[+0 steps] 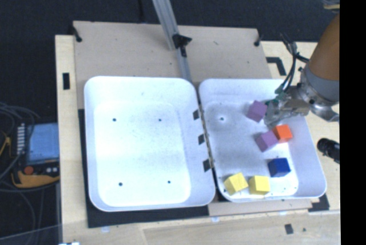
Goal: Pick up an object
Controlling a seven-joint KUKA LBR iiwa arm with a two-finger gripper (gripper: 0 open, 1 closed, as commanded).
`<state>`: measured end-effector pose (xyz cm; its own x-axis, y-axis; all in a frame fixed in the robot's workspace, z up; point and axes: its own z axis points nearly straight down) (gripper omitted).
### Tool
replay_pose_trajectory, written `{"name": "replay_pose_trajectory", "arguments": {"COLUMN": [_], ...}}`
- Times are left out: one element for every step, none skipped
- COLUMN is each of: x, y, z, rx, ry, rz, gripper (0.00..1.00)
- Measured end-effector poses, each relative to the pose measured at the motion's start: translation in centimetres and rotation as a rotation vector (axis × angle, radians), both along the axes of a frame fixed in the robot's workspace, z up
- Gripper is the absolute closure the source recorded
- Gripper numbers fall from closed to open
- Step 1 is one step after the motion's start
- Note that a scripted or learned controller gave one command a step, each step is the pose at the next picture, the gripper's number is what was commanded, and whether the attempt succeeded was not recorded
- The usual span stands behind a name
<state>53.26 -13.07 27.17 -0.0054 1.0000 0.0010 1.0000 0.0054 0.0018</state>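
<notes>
Two white bins sit side by side: the left bin [143, 141] and the right bin [229, 141]. My arm [326, 63] reaches over the right bin. My gripper [274, 114] hangs between a tilted purple block [257, 110] and an orange cube [283, 133]; I cannot tell how wide it stands. Another purple block [266, 140], a blue cube [279, 167] and two yellow cubes [235, 183] lie nearer the front.

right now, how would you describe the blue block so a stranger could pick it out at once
Look in the right bin of the two white bins. Along its near edge sit two yellow blocks; the blue block lies just beyond and to the right of them. It is the one dark blue cube, nearer than the orange block.
</notes>
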Motion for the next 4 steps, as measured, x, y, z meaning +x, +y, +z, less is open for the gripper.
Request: {"name": "replay_pose_trajectory", "arguments": {"x": [0.5, 0.7, 0.5, 1.1], "y": [4.5, 9.2, 13.9, 20.2], "z": [-1.2, -0.6, -2.0, -2.3], "rx": [0.0, 0.0, 0.0, 0.001], "ry": [0.002, -0.002, 0.002, 0.002], "rz": [0.001, 0.0, 0.002, 0.003], "gripper": [1.0, 1.0, 1.0, 1.0]}}
